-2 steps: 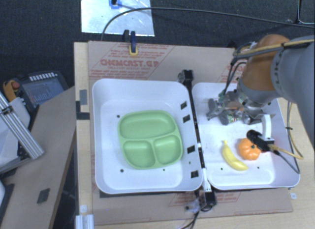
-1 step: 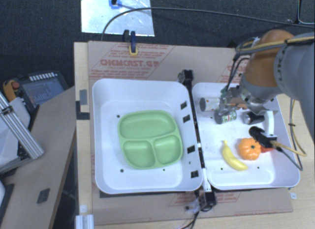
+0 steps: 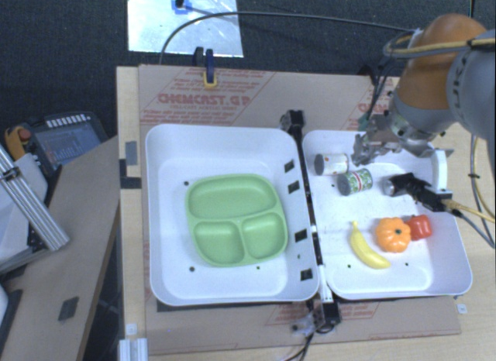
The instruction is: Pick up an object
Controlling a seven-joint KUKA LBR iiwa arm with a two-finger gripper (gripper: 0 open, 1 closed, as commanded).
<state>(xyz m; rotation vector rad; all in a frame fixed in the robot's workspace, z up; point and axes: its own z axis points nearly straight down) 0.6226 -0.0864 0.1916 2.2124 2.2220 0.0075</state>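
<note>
My gripper (image 3: 364, 152) hangs over the back of the right bin (image 3: 449, 274). It is just above and behind a small can with a green label (image 3: 356, 181), which lies on its side. A small white cylinder (image 3: 331, 163) lies to the gripper's left. Nearer the front of this bin are a yellow banana (image 3: 367, 248), an orange pumpkin (image 3: 393, 235) and a red piece (image 3: 420, 227) touching the pumpkin's right side. I see nothing held in the gripper.
The left bin (image 3: 167, 197) holds a green divided plate (image 3: 235, 218). A black divider (image 3: 304, 204) runs between the two bins. The arm's grey and orange wrist (image 3: 434, 73) comes in from the upper right.
</note>
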